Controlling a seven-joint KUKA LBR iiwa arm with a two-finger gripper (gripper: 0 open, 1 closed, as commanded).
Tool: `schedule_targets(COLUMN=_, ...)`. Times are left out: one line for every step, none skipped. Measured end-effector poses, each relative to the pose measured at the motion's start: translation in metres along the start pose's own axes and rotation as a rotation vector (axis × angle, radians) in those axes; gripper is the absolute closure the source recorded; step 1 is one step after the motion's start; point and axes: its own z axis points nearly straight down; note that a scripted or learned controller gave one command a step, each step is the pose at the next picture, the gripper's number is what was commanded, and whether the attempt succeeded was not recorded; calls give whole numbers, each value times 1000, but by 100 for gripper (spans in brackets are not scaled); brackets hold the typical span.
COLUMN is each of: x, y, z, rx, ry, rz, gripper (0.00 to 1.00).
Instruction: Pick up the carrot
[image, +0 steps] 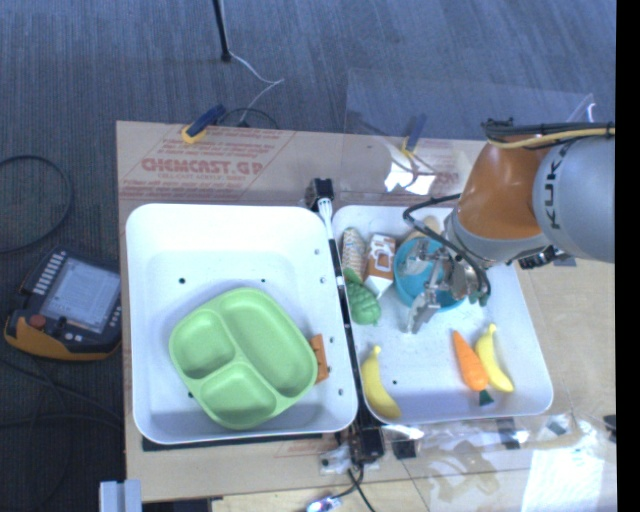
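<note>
One fixed camera looks down at a slant on my bench (200, 150), far enough off to take in both white bins: left bin (150, 240), right bin (530, 390). My arm (560, 195) enters from the frame's right. Floor shows along top and left

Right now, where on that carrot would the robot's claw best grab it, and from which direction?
Probably the thick orange middle of the carrot, coming straight down from above. It lies flat in the right bin with a yellow banana close along one side, so the gripper should straddle its width; the banana side looks tight.
</note>
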Motion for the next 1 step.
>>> schedule_targets(x=51, y=-56, z=-18, rx=-6, ry=21, rz=-166, gripper=0)
